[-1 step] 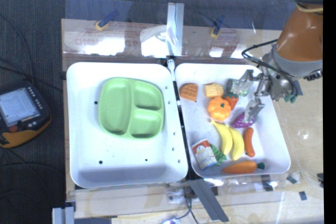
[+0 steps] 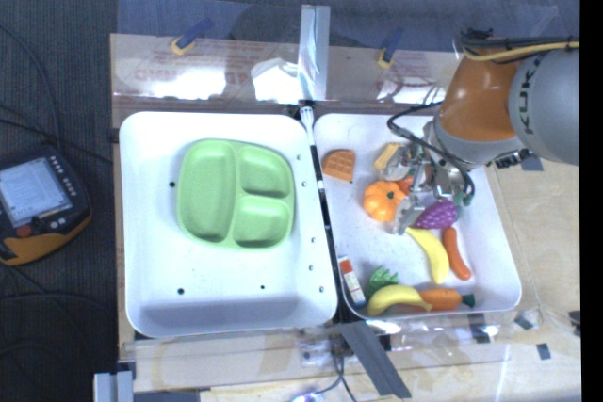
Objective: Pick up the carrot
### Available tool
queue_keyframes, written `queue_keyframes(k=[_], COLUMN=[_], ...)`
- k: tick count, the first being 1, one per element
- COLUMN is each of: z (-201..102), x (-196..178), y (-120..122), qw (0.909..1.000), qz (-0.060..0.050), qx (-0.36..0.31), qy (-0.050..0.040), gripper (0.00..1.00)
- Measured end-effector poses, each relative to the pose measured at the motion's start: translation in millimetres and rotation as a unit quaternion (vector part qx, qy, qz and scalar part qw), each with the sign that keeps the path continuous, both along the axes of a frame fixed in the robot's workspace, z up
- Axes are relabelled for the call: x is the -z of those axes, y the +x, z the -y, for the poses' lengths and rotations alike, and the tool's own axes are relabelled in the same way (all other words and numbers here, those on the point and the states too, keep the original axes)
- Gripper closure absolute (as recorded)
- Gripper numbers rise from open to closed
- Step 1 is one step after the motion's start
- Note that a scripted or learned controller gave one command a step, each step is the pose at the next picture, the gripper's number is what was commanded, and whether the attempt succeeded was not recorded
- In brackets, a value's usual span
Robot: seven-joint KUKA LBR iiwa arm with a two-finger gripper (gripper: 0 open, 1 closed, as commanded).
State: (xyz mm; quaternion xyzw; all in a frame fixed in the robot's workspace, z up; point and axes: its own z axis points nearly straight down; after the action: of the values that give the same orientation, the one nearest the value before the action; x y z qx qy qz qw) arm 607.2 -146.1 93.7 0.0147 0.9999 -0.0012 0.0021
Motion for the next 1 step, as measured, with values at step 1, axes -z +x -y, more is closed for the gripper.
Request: queue_keyframes(k=[1], z=[-34.7], x=[3.7], y=[-2.2], qw=[0.9996], qz=[0.005], qx=[-0.029], qy=[-0.0024], gripper=[0.0])
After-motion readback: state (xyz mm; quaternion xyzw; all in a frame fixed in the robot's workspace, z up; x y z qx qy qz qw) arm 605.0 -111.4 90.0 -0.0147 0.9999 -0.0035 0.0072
